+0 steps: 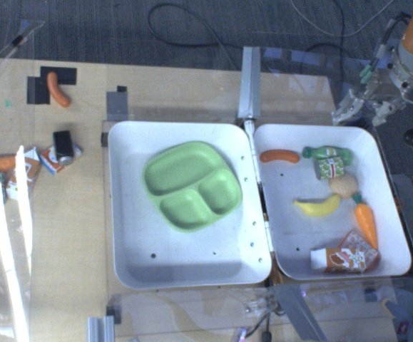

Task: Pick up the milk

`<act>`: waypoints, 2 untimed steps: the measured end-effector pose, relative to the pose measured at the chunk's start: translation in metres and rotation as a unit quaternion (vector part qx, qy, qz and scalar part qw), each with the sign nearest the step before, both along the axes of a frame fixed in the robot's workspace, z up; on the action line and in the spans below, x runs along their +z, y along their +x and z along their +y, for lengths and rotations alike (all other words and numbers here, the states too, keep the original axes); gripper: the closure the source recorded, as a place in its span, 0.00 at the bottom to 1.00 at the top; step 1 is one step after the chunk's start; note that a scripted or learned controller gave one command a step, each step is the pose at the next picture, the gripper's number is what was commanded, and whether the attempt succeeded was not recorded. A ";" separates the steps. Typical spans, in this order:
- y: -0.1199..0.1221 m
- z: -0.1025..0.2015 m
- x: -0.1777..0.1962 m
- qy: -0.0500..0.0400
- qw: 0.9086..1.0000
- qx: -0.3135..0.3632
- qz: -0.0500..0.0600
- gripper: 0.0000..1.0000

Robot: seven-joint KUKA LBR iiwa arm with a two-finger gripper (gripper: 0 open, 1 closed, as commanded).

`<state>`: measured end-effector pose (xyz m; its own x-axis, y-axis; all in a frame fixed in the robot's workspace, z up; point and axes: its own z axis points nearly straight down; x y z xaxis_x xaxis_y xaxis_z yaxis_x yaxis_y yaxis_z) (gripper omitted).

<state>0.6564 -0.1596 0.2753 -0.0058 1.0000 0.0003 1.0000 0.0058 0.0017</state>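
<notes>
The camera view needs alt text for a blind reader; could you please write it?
A milk carton lies in the right bin with a carrot, banana, sausage and green bottle. The left bin holds a green tray; the gripper hovers beyond the right bin's far corner.

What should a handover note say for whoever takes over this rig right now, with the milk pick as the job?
Gripper: above the right bin's far right corner, outside its rim, holding nothing.
Milk carton: lying on its side in the right bin's near corner, beside the carrot.
Also in that bin: banana, sausage, green bottle.
Left bin: holds the green tray.
Done: nothing yet.
Left: reach the milk, grasp it, lift it.
</notes>
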 end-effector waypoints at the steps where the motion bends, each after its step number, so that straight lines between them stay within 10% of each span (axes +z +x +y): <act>1: -0.070 -0.029 -0.042 0.000 0.998 -0.070 -0.001 0.00; 2: -0.135 -0.004 -0.045 0.000 0.997 -0.079 -0.001 0.00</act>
<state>0.5213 -0.1633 0.2301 0.1521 0.9884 0.0004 0.9884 -0.1521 0.0042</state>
